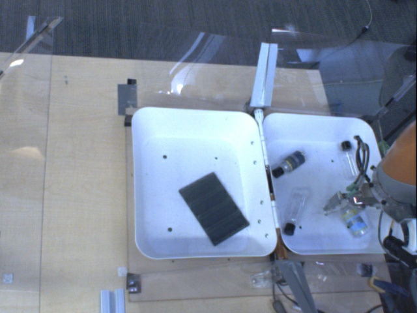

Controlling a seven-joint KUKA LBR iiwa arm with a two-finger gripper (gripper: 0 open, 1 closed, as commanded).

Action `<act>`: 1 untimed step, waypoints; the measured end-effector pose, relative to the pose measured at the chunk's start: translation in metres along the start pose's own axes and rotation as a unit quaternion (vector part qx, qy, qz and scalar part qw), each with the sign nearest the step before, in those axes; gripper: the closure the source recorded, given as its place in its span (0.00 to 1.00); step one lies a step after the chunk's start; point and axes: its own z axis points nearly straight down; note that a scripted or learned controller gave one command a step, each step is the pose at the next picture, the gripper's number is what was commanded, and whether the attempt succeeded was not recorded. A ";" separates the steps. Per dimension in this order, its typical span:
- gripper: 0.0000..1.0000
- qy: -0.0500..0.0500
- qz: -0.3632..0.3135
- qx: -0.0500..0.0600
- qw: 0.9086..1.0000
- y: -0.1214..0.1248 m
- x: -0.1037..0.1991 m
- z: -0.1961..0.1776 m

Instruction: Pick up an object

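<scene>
Approach stage in the right-hand white plastic bin [313, 126], by the look of it: the grey arm with the orange band [399, 168] reaches in from the right, and its end effector [348, 201] hangs low over the bin's right side, close above a small clear bottle with a pale blue label [356, 225]. Whether the end effector is released or clenched cannot be told, and nothing can be seen gripped in it.

The likeliest target is that bottle, lying just below and beside the tool. The next move would call for a short, centred descent over it and a firm closing, as the smooth, rounded body may roll or slip.

Other items share the bin: a dark cylindrical bottle with a black cap [288, 163] lies well to the left, a clear plastic vial with a black cap [295, 210] sits near the front-left corner, and a small black-capped piece [346, 146] rests near the back. The bin wall near the bottle leaves little room. A dark ribbed rectangular pad [214, 208] lies in the left-hand white bin [150, 175] on the wooden tabletop [65, 175].
</scene>
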 end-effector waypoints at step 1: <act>0.00 0.000 -0.013 0.000 1.000 -0.001 0.000 -0.003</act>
